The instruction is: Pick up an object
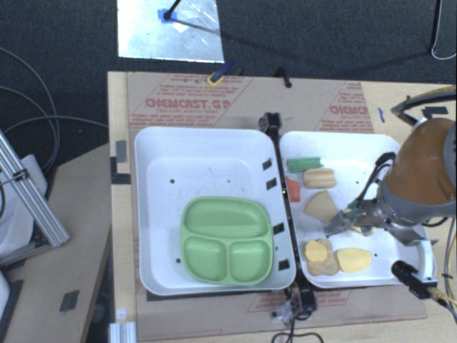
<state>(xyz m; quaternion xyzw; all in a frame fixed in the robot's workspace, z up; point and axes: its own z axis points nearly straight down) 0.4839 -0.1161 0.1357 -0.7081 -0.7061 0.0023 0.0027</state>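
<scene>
The right bin (343, 143) holds several toy foods. A green pod (304, 163) lies at its far left, with a tan bread roll (319, 178) just in front of it. A beige wedge (320, 206) sits mid-bin. A lumpy tan-and-yellow piece (321, 256) and a yellow piece (354, 260) rest near the front wall. My gripper (344, 224) hangs low over the bin, between the wedge and the yellow piece and just right of the wedge. Nothing shows in its grasp.
The left bin (164, 156) carries a green divided plate (228, 239). A small orange item (293, 190) lies by the divider between the bins. The arm's orange band (427, 163) covers the right bin's right side. Cables run past the bench on the left.
</scene>
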